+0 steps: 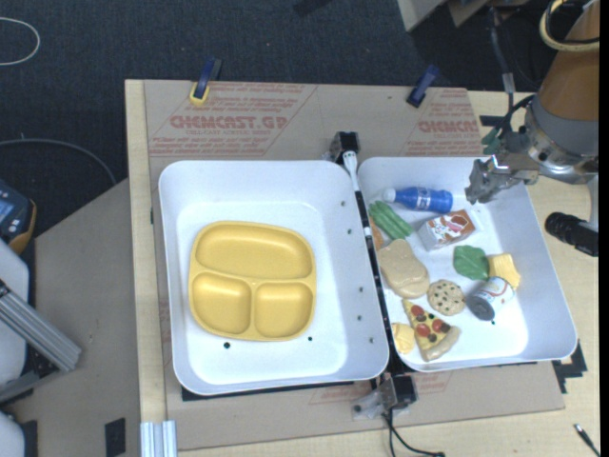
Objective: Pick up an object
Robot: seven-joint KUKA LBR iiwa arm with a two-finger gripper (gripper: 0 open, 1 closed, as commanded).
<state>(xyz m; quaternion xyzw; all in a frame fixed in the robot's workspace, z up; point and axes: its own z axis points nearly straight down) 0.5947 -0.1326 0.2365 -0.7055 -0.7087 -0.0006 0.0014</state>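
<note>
The right white bin (542,298) holds a scatter of toy food. A blue bottle (420,199) lies near its back edge, with a green pod-shaped piece (389,222) in front of it. A small red and white packet (447,229), a tan bread-shaped piece (404,269), a cookie (444,297), a pizza slice (430,330), a green piece (470,261) and a yellow piece (504,269) lie further forward. My gripper (481,183) hangs over the bin's back right part, just right of the bottle, with nothing seen in it.
The left white bin (176,255) holds a yellow three-compartment tray (252,279). A black divider clamp (344,148) sits between the bins at the back. Two clips, the left clip (202,82) and the right clip (422,86), hold the cardboard's back edge. The arm's orange band (571,84) is at right.
</note>
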